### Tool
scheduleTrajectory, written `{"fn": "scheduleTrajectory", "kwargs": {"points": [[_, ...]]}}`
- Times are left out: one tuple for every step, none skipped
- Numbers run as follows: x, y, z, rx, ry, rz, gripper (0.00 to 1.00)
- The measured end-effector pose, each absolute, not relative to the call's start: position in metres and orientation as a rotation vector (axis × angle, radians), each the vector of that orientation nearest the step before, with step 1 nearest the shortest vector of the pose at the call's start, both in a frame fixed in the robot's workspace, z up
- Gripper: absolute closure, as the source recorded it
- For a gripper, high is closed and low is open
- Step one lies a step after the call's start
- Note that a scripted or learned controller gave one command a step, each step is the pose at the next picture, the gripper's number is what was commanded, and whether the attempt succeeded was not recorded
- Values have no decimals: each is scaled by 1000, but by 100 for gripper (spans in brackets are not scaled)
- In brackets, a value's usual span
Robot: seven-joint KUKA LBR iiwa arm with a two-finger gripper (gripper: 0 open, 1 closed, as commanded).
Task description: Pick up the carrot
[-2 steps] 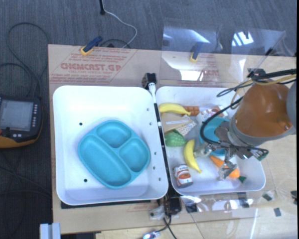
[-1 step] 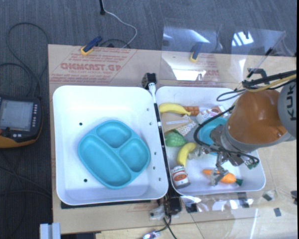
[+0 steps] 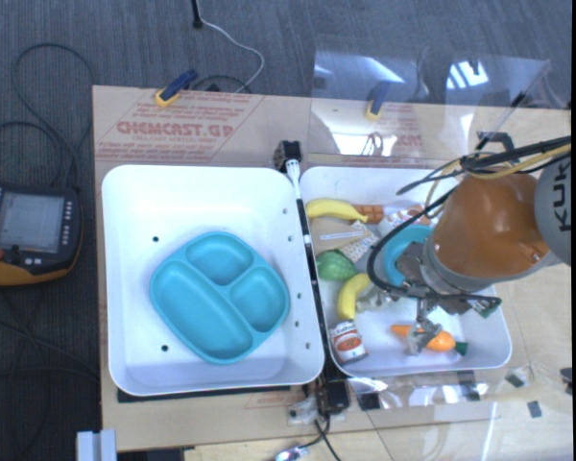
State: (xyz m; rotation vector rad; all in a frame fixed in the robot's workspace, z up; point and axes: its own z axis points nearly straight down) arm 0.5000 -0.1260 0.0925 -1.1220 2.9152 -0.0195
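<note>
So the carrot [image 3: 435,337] is lying in the right bin [image 3: 494,353], down near its front edge, orange with a bit of green at its right end. The gripper [image 3: 424,332] is right on top of it, fingers coming down over the carrot's middle, but honestly I can't tell how wide they sit or whether they've actually got it pinched. Just left of the carrot there's a small can [image 3: 347,341] lying on its side. Up and left of the carrot is a yellow banana [image 3: 351,295], with a green veggie [image 3: 334,266] above that and a second banana [image 3: 332,209] further back. A blue bowl [image 3: 396,254] sits behind the carrot, partly under the arm. Way off left of the carrot, the left bin [image 3: 134,200] has a blue divided plate [image 3: 219,295].
</note>
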Motion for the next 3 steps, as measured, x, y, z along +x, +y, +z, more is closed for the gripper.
{"fn": "scheduleTrajectory", "kwargs": {"points": [[500, -132, 92, -1493, 2740, -13, 0], [493, -144, 92, -920, 2980, -16, 0], [495, -136, 92, -503, 3089, -14, 0]]}}
